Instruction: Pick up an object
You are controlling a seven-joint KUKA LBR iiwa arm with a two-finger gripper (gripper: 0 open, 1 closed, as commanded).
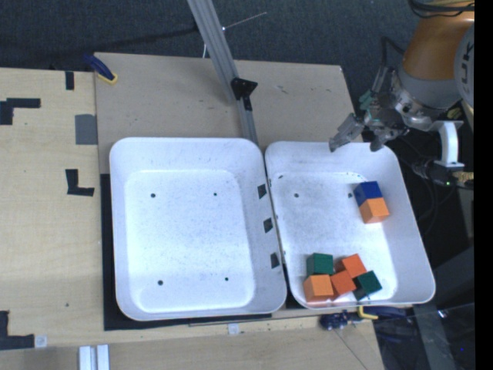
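The right bin [308, 206] holds several small blocks. A blue block [368, 190] sits against an orange block [374, 210] near its right wall. At the front lies a cluster: a green block [320, 264], an orange block [317, 287], another orange block [353, 266] and a dark green block [367, 283]. My gripper [358, 136] hangs over the bin's far right corner, above and behind the blue block. Its fingers are spread, with nothing between them.
The left bin [185, 222] stands beside the right one. A slanted metal pole [219, 48] rises behind the bins. Black tape marks lie on the wooden bench at the left. The arm's orange band [435, 48] is at the upper right.
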